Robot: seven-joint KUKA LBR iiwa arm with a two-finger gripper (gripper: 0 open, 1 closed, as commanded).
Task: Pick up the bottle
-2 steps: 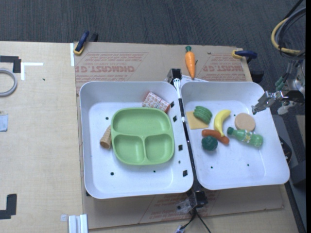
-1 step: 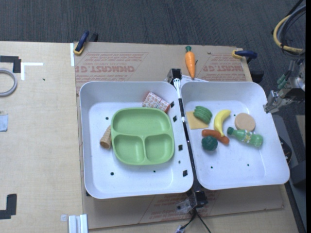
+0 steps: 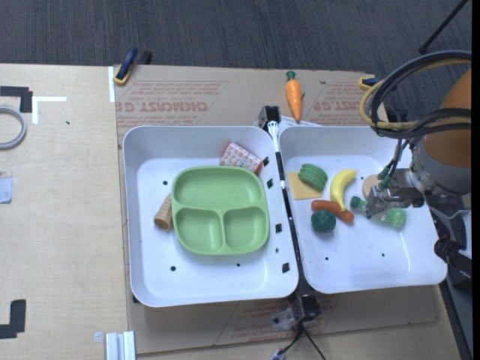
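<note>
The pincer [image 3: 377, 203] hangs low over the right bin [image 3: 375, 272], near its right wall; its spread cannot be told. Just beside it lies a greenish translucent bottle [image 3: 395, 217], right of the banana [image 3: 343, 186].

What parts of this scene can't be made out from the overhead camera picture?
- Gripper: fingers too small and blurred in the camera view to tell how they stand.
- Pale green translucent object beside the gripper: blurred; whether it is the bottle is unclear.
- Patterned red and white packet: lower part hidden by the green divided plate.
</note>
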